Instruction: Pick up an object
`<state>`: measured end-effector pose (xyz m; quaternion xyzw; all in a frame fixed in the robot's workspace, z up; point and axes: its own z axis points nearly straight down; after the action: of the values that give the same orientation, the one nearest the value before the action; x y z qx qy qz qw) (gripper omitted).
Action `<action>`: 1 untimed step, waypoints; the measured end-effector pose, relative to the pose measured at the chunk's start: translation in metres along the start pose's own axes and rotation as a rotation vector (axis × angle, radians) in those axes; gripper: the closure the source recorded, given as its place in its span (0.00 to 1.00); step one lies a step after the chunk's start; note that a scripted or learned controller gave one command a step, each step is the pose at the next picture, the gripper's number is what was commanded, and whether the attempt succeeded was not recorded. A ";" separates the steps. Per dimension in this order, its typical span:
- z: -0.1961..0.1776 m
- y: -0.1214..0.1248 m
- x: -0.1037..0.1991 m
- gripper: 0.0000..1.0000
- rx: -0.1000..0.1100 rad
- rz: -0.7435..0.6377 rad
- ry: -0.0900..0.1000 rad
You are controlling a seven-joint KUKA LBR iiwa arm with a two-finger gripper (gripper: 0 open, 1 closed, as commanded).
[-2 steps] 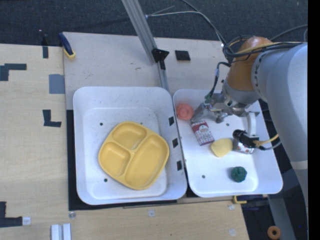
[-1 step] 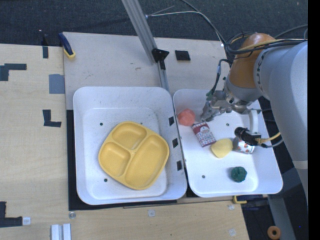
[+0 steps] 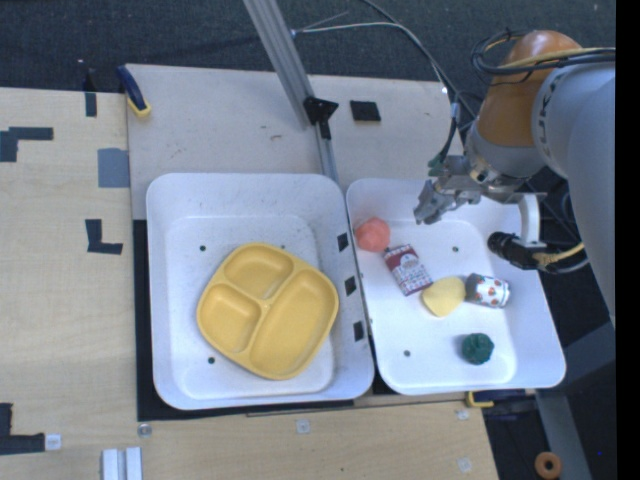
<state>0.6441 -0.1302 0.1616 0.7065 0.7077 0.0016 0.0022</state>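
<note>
The right bin [image 3: 520, 373] holds a pink-red ball [image 3: 372, 234], a small red and white packet [image 3: 407, 268], a yellow lump [image 3: 443, 296], a small red and white can lying on its side [image 3: 489, 290] and a dark green ball [image 3: 477, 347]. My gripper [image 3: 432, 208] hangs over the far part of the right bin, to the right of the pink-red ball and beyond the packet. Nothing shows between its fingers.
A yellow divided plate [image 3: 268, 310] lies in the left bin [image 3: 175, 268]. A slanted metal pole [image 3: 285, 53] rises behind the bins. A black cable fitting [image 3: 512, 249] hangs at the right bin's right side, below the arm.
</note>
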 end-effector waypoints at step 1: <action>-0.054 -0.006 -0.007 1.00 0.001 0.001 -0.001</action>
<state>0.6376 -0.1370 0.2151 0.7069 0.7073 0.0012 0.0021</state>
